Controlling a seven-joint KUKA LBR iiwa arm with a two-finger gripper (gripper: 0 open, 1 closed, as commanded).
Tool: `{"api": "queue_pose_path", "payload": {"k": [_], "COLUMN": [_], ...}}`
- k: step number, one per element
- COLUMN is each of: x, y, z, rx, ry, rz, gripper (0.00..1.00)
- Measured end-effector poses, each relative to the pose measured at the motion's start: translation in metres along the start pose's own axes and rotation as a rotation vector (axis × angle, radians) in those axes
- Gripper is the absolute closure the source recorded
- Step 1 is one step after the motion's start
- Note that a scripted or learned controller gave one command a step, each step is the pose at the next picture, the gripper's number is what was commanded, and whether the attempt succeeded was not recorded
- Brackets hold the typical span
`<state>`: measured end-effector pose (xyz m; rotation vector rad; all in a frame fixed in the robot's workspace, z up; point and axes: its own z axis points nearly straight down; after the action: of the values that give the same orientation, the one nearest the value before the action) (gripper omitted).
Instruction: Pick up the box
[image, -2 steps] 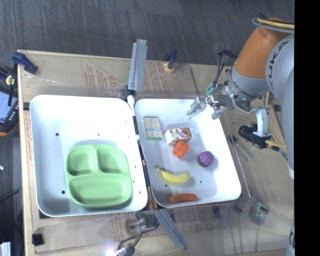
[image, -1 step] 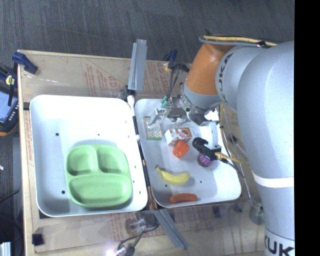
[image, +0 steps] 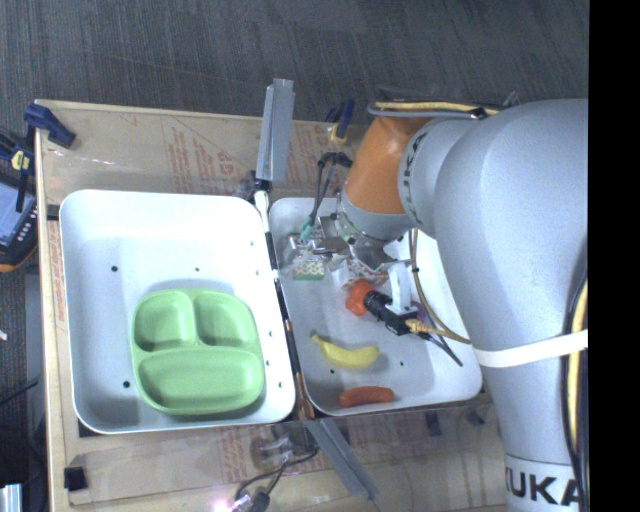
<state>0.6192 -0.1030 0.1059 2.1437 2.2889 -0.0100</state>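
A small pale box (image: 309, 269) with a dotted green pattern lies in the upper left corner of the right bin (image: 432, 385). My gripper (image: 312, 247) hangs right over it, at or just above its top edge, and partly covers it. The grey arm with its orange band reaches in from the right and hides much of that bin's far side.
In the right bin lie a red-orange object (image: 357, 298) close under the wrist, a yellow banana (image: 347, 353) and a red sausage-like item (image: 366, 396) by the near wall. The left bin (image: 90, 230) holds a green divided plate (image: 198, 351).
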Motion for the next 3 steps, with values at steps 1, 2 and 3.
{"api": "queue_pose_path", "payload": {"k": [1, 2, 3], "x": [0.002, 0.002, 0.002], "y": [0.001, 0.001, 0.001], "z": [-0.010, -0.010, -0.020], "rx": [0.000, 0.000, -0.001], "ry": [0.002, 0.002, 0.001], "rz": [-0.004, -0.005, -0.006], "gripper": [1.00, 0.00, 1.00]}}
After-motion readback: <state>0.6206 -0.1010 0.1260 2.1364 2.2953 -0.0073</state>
